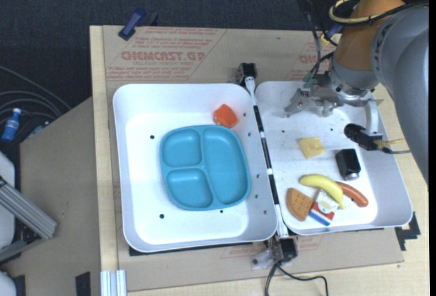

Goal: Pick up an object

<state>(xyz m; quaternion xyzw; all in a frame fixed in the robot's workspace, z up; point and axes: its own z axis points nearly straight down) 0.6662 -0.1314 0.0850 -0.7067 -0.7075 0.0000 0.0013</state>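
The gripper (pixel 310 102) hangs over the far end of the right bin (pixel 392 209), at about one o'clock in the frame, its grey metal parts reaching toward the bin's far-left corner. Whether it is apart or together cannot be told from this angle, and nothing can be seen held in it. Behind it, toward two o'clock, rises the arm (pixel 402 42), grey with an orange band (pixel 364 32) above the wrist.

Nearest the gripper, at five o'clock from it, lies a pale yellow chunk (pixel 311 146) on the bin floor. Farther toward five o'clock sits a small black block (pixel 348 163). Near the bin's front edge a yellow banana (pixel 322 187) lies touching a red sausage (pixel 353 194), with a brown waffle-like piece (pixel 298 203) at the banana's seven o'clock and a small white, red and blue item (pixel 324 209) just beside it.

The left bin (pixel 133 219) holds a blue divided plate (pixel 204 166) in its middle. An orange block (pixel 225 115) sits at the plate's one o'clock, just beside its rim. Both bins rest on a cardboard sheet (pixel 170 52) printed with red letters.
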